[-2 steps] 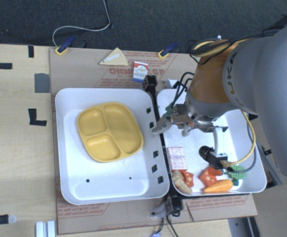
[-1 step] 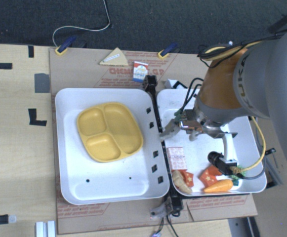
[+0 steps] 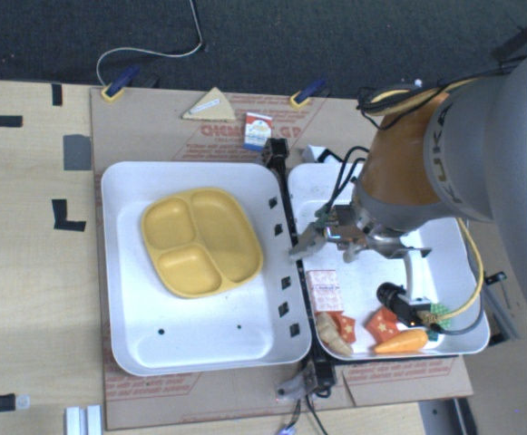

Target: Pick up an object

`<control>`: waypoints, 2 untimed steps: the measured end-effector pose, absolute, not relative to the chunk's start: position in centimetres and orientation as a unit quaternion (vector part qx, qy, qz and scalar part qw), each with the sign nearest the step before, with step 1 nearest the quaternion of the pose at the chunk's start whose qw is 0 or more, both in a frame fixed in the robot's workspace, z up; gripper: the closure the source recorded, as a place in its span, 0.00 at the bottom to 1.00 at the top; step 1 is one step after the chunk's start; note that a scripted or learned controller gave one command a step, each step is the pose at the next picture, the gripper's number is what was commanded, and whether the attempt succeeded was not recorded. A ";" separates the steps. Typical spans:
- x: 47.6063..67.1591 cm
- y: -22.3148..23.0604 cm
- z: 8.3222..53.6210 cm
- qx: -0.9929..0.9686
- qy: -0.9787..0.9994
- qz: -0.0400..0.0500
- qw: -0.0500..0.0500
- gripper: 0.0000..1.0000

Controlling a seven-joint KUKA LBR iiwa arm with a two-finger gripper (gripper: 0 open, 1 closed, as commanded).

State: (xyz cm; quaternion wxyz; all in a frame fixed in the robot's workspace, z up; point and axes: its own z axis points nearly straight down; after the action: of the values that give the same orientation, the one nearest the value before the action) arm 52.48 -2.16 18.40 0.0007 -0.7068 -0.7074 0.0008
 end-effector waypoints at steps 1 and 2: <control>50.2 -0.5 18.4 -0.707 -0.708 0.001 0.001 0.00; 51.8 -3.8 18.4 -0.707 -0.707 0.001 0.000 0.00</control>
State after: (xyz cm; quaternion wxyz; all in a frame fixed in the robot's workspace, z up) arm 51.85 -3.78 18.38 0.0005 -0.7072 -0.7071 0.0011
